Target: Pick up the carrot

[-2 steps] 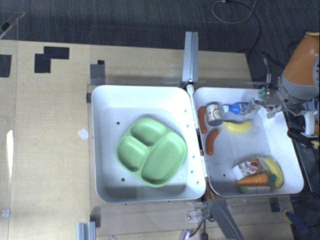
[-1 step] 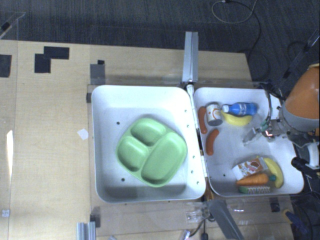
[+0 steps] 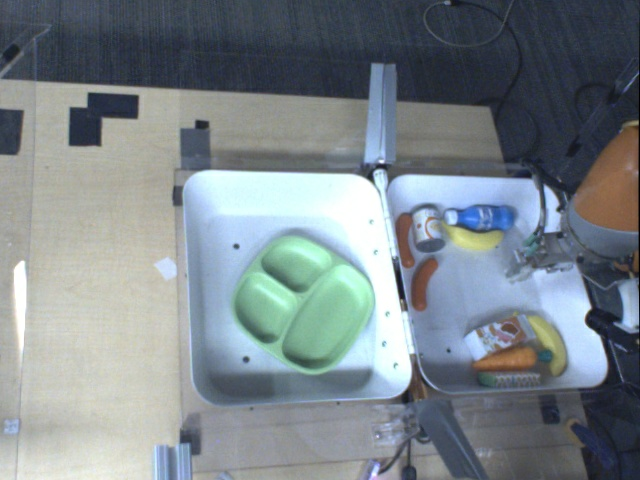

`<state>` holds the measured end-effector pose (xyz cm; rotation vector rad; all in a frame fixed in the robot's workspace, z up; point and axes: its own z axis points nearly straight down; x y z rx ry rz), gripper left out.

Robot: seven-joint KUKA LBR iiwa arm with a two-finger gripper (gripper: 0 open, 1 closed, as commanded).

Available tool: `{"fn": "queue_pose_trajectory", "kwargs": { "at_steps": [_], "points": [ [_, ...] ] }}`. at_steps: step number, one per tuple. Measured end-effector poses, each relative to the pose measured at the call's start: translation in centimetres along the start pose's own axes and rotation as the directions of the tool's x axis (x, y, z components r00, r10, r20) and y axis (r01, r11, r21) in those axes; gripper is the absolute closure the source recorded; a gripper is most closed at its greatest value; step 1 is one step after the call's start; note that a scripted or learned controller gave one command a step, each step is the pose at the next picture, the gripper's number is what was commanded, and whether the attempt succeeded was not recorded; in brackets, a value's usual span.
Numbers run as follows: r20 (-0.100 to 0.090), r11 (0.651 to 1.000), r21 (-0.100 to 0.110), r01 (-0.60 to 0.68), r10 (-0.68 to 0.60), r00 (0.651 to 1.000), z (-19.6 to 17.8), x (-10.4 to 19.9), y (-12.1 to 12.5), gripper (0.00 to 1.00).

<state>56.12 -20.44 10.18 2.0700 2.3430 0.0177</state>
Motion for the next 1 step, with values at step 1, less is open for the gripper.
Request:
{"fn": "queue_pose_trajectory", "kwargs": {
  "at_steps": [1],
  "points": [
    [0.002, 0.974, 0.012, -0.228, 0.228, 0.974, -11.07, -1.03, 8.14, 1.0]
  ]
}}
